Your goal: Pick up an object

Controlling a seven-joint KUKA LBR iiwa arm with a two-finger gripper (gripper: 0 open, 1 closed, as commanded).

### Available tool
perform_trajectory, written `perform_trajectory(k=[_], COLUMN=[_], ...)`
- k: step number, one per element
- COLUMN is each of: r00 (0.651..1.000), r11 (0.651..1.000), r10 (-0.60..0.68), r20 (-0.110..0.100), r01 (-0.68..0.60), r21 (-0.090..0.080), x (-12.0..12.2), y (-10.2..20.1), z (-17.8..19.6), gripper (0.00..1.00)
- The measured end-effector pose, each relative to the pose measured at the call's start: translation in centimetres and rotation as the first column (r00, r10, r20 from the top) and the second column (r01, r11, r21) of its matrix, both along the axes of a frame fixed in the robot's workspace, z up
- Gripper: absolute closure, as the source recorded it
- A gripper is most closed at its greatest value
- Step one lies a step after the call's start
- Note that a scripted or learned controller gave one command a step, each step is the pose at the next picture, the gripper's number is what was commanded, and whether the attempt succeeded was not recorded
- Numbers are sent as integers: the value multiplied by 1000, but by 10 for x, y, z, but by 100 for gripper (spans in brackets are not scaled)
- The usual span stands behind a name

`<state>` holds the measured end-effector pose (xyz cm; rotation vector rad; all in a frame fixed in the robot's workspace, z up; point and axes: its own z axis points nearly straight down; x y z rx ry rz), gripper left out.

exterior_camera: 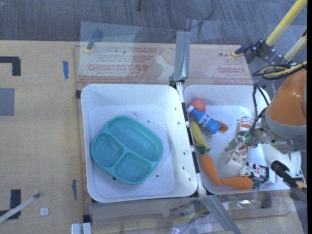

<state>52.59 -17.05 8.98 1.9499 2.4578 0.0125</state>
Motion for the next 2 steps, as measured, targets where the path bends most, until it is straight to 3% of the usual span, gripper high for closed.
perform_trajectory(k=[1,2], r00=[1000,995], r11=[1000,995], r10=[-8,-98], r20=[6,-8], r01=[8,98], r21=[0,-4], x=[1,19], y=[-3,50], z=[10,97], gripper=[100,100])
